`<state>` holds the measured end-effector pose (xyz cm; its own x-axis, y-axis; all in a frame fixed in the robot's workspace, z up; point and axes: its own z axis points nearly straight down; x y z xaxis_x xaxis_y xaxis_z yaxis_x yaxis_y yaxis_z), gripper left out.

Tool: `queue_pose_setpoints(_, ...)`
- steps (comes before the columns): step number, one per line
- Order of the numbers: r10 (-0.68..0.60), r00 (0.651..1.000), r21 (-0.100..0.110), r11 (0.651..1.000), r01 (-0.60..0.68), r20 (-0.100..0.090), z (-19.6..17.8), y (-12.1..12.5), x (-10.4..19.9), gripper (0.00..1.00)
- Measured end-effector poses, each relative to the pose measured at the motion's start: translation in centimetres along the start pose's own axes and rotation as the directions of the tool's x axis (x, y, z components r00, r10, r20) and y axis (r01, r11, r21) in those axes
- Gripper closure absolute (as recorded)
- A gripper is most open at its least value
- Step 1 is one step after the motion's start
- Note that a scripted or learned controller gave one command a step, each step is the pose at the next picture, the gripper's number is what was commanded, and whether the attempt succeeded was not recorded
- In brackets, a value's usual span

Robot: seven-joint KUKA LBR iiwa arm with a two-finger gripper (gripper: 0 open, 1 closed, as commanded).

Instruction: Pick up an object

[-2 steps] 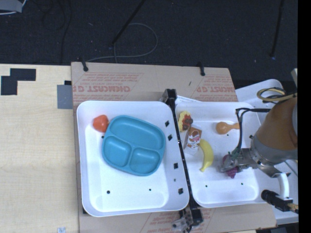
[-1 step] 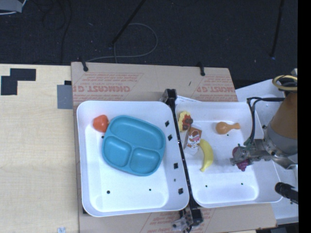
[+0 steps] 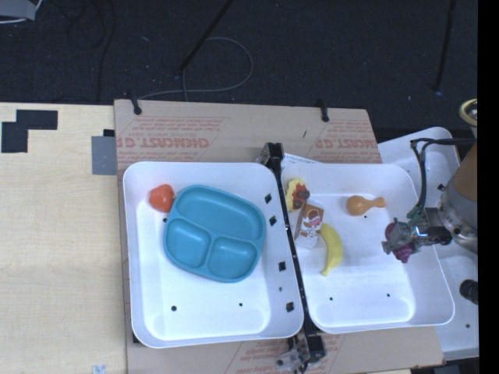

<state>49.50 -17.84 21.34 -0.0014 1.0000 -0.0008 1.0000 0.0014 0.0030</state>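
My gripper (image 3: 399, 240) hangs over the right edge of the right bin (image 3: 366, 310). A small dark purple object (image 3: 405, 251) sits right at its tip; whether it is gripped is unclear. A yellow banana (image 3: 333, 248) lies in the middle of that bin. Beside it is a small red-and-white carton (image 3: 310, 226). A yellow and dark toy (image 3: 296, 193) rests near the divider. A tan pear-shaped piece (image 3: 364, 204) lies to the upper left of the gripper.
The left bin (image 3: 195, 318) holds a blue divided plate (image 3: 214, 233) and a red tomato (image 3: 161, 198) at its upper left. A black divider (image 3: 284, 240) runs between the bins. Cardboard (image 3: 234, 131) lies under both.
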Motion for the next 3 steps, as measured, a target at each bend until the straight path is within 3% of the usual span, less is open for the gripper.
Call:
queue_pose_setpoints(2, -0.004, 1.0, 0.004, 1.0, 0.004, -0.004, -2.0, 1.0, 10.9, 1.0)
queue_pose_setpoints(3, -0.002, 1.0, 0.008, 1.0, 0.002, -0.003, -0.8, 1.8, 15.8, 1.0)
